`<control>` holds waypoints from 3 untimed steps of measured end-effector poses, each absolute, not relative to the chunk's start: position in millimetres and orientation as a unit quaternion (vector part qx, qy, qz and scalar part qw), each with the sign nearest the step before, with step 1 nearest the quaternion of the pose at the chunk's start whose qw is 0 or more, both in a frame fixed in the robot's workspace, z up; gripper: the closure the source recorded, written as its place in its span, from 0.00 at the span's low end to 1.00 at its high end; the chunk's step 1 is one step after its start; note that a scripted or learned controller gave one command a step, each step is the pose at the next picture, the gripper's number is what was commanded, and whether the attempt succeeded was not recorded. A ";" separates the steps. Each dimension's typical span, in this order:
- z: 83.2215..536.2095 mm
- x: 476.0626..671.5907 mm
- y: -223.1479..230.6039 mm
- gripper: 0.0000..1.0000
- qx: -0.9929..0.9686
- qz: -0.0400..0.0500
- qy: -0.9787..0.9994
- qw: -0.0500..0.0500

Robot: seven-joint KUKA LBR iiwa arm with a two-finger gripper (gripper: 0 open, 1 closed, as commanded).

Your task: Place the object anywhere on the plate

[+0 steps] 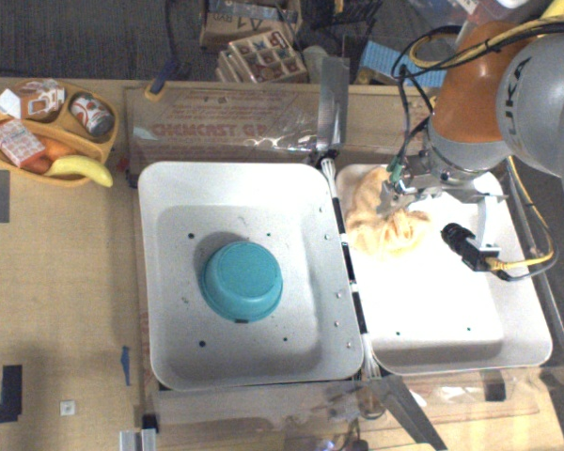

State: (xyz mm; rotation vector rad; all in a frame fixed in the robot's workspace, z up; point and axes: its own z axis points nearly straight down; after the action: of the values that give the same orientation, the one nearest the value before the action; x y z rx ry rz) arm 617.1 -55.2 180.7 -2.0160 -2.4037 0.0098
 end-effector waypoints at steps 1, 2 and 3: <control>220.9 617.5 -55.2 1.00 -0.642 0.002 -0.767 0.001; 228.1 596.2 -12.0 1.00 -0.478 0.002 -0.878 0.003; 230.7 569.7 28.7 1.00 -0.296 0.001 -0.955 0.003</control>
State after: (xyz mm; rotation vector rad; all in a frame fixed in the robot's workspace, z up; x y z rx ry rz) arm 569.7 28.7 230.7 -0.9285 -2.9948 0.0031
